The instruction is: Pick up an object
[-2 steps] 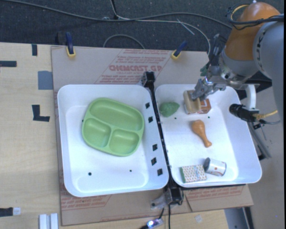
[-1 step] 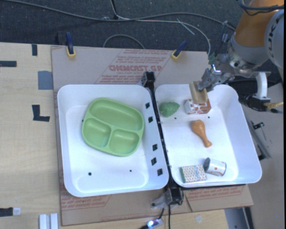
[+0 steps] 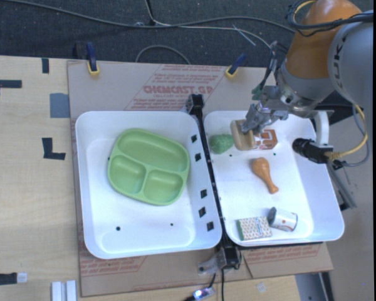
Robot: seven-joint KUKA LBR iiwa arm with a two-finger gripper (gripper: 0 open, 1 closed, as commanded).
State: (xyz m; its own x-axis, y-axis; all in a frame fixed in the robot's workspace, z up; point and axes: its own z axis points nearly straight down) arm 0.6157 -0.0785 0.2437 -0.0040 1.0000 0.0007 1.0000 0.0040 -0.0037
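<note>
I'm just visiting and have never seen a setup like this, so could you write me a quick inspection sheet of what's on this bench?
Surface: brown board clamped on a wooden bench, bearing two white bins, left bin and right bin.
Job's things: in the right bin, a green lump, a tan block with an orange-and-white box, a toy drumstick, a patterned packet, a small can.
Clutter: green divided tray in the left bin.
Hand: hand low over the tan block; grip cannot be judged.
Cables: black cables behind the board; yellow cable beside the arm.
Surroundings: dark floor, black tape marks on the bench.
</note>
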